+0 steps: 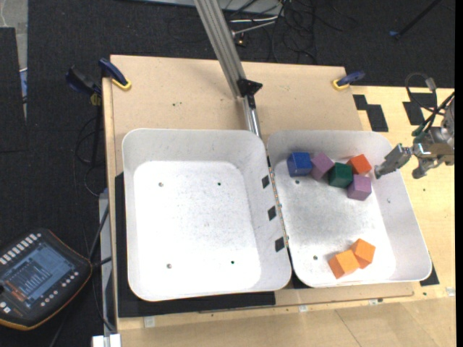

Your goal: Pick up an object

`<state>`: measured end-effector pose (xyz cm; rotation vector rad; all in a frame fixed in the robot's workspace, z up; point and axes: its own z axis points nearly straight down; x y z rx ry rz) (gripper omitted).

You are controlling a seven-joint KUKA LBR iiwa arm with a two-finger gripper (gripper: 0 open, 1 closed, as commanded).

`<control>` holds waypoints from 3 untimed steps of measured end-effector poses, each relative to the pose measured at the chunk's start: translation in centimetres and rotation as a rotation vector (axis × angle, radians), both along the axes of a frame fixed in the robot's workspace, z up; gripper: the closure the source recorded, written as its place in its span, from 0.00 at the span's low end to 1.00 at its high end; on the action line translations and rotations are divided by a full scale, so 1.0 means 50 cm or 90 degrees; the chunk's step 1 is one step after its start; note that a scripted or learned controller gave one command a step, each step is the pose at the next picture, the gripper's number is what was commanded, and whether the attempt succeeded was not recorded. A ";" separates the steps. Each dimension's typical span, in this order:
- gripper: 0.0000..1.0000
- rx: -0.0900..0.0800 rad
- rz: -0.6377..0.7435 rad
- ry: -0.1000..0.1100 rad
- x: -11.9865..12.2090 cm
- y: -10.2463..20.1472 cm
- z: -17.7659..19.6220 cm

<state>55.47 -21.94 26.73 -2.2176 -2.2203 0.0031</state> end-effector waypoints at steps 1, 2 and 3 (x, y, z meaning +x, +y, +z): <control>0.00 -0.001 0.001 -0.003 0.002 0.000 0.005; 0.00 0.000 0.000 0.001 0.020 0.001 -0.111; 0.00 0.000 -0.001 0.001 0.015 0.019 -0.206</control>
